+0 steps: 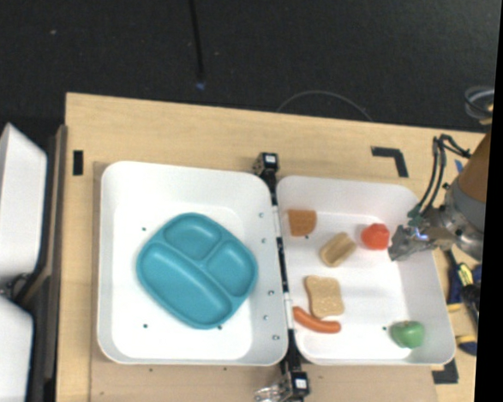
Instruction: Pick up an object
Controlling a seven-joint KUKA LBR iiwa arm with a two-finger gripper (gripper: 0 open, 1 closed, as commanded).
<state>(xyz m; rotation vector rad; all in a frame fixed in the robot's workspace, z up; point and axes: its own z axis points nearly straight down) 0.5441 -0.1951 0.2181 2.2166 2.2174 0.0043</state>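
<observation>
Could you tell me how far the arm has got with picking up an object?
Done: the tool has reached the right bin, just right of the red tomato. In hand: nothing visibly held. Left: the grasp and lift. The tomato, bread slice, sausage and green item all lie in the bin.

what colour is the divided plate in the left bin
Teal blue; the divided plate shows clearly in the camera view.
</observation>
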